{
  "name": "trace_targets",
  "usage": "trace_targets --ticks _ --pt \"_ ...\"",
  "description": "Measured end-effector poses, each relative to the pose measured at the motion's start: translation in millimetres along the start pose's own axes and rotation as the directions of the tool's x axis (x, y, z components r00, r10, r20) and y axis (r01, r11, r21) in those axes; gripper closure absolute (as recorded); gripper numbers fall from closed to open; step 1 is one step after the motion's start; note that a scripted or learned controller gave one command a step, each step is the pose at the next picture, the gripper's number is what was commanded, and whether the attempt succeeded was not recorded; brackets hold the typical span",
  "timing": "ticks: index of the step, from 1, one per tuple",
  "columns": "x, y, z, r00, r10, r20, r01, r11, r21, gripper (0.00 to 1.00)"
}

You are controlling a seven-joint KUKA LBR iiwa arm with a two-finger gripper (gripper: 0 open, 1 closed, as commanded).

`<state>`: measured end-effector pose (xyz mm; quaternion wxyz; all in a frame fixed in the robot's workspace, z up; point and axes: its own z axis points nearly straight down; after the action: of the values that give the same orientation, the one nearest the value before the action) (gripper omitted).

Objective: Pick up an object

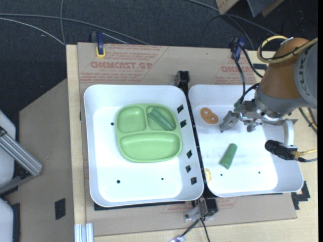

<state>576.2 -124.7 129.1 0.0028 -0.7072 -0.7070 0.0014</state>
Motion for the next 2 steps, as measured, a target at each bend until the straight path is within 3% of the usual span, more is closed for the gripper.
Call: trace_targets --ticks 1,2 --pt "0.7 -0.5 47.0 1.0 0.0 0.0 0.0 1.0 0.0 0.0" --pt "0.5 1.1 32.8 1.0 0.0 0.0 0.0 1.0 -0.006 1.0"
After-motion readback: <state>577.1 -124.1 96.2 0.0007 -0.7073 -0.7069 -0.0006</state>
